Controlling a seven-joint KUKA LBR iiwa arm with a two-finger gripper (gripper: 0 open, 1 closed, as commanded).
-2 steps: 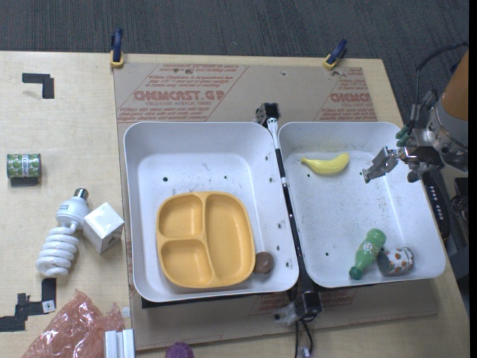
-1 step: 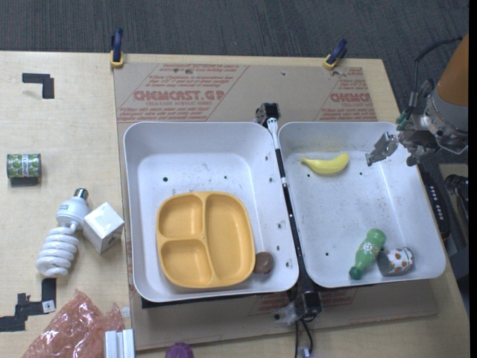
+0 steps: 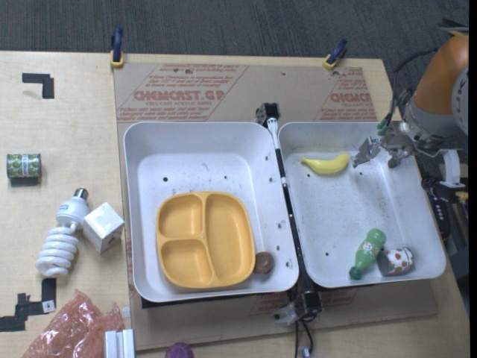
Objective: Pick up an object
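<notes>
Camera view is showing a task that is looking barely begun: nothing is sitting between the gripper's [image 3: 370,152] fingers, which are standing slightly apart, and every candidate object is lying in a bin.

Starting at the near edge of the bench [image 3: 59,133], a pink mesh bag [image 3: 71,327] is resting at the near left corner, with a spiral light bulb [image 3: 61,239] and a small white cube [image 3: 103,226] lying just behind it and a green can [image 3: 24,166] sitting further back by the left edge.

In the left bin [image 3: 195,134], a yellow divided plate [image 3: 205,239] is occupying the near half, with a small brown round thing [image 3: 263,262] touching its near right corner. In the right bin [image 3: 350,129], a green bottle [image 3: 367,253] is lying tilted near the near right corner, touching a small spotted cup [image 3: 396,259]. Toward the far edge of the same bin, a yellow banana [image 3: 326,164] is lying just beside the gripper, on its left, not yet touched as far as I can tell.

What is remaining, in my judgement, is the whole grasp: closing on something, most likely the banana, and lifting it.

The bins are sitting on a sheet of printed cardboard [image 3: 179,88] held by blue clamps [image 3: 116,47] at its far corners. Beyond the far edge, dark grey carpet [image 3: 223,10] is covering the floor.
</notes>
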